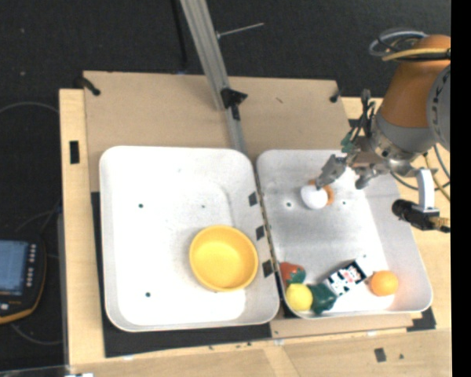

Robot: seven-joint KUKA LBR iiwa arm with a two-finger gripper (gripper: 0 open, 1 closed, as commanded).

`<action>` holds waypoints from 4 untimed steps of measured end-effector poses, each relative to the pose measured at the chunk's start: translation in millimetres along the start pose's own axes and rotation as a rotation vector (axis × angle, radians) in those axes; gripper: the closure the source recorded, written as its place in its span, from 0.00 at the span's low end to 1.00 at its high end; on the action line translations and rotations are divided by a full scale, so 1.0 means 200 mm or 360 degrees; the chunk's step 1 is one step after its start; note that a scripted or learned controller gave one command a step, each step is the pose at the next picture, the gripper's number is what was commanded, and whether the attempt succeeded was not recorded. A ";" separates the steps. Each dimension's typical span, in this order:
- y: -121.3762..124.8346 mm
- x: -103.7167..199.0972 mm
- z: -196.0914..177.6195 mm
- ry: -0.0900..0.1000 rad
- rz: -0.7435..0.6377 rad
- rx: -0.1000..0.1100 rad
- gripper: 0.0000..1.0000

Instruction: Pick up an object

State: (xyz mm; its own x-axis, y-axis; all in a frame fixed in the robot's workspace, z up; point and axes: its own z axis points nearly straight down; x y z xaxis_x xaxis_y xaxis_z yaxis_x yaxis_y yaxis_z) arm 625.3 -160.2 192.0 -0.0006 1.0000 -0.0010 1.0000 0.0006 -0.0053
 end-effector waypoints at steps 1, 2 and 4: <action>-0.01 -0.03 0.22 -0.0002 0.0002 -0.0004 0.00; -0.01 -0.04 0.46 -0.0001 0.0005 -0.0008 0.00; -0.01 -0.09 0.09 -0.0003 0.0002 -0.0020 1.00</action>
State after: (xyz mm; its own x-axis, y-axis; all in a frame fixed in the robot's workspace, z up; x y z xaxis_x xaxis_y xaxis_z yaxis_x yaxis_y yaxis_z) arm 622.6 -177.7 173.2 0.0008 1.0000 -0.0028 1.0000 -0.0008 0.0073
